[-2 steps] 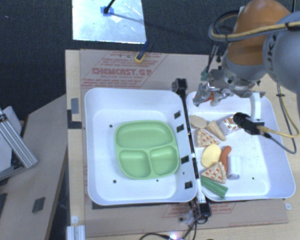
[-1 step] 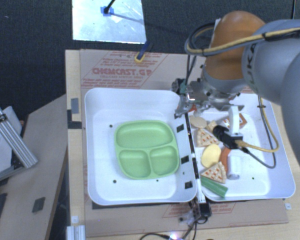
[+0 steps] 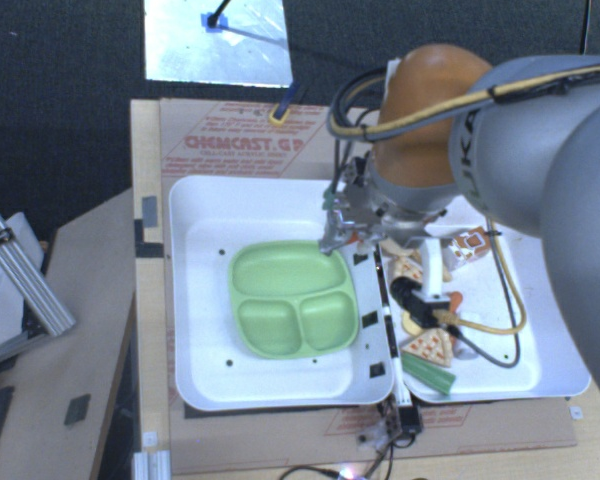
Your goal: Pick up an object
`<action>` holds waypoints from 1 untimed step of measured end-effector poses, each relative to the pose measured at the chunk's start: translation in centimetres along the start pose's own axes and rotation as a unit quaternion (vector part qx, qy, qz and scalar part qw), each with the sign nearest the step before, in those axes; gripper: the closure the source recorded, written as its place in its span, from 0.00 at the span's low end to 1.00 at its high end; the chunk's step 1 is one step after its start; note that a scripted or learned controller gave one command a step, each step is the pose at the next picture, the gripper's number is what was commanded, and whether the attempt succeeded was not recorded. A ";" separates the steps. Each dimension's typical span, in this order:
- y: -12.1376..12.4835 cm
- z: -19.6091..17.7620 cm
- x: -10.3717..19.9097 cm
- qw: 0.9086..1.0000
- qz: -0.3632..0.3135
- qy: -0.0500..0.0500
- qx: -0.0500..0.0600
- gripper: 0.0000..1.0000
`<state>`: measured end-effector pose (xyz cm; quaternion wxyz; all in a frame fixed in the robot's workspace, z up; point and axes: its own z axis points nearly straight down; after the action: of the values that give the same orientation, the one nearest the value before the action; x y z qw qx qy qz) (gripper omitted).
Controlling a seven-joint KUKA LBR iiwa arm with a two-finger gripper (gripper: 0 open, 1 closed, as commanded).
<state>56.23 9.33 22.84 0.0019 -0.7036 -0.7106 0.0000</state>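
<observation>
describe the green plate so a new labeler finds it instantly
Look at the left white bin of the two side-by-side bins. The green plate lies flat near its middle, just left of the divider. It is pale green with three compartments, unlike the small mixed items crowded in the right bin.

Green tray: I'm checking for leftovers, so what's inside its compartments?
The green tray holds nothing in the three compartments that show. The end effector hangs over its upper right corner and covers that bit.
</observation>
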 end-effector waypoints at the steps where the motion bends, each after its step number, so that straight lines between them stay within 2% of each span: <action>1: -0.8 -0.2 1.1 1.000 0.001 -0.001 -0.001 1.00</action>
<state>55.44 10.44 23.06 0.0010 -0.7046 -0.7096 0.0000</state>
